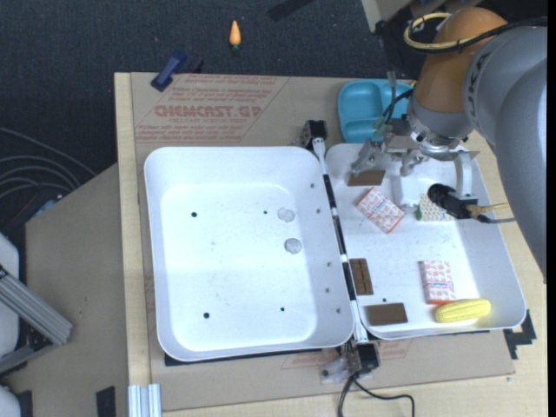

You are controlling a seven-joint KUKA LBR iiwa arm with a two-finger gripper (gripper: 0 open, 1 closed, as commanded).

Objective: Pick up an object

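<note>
Now gripper (391,156) low at 12 o'clock of right bin (495,259), finger state unclear. Brown block (367,178) just beside at 8 o'clock: prob. light, stiff; grip across short sides.

We note a light wooden board (217,102) with red lettering beneath the bins. On the dark floor beyond its far edge lie a small orange item (234,33) and, touching the board's corner, a blue item (168,71). Grey cables (35,189) curl at the left, near a metal rail (35,307).
</note>
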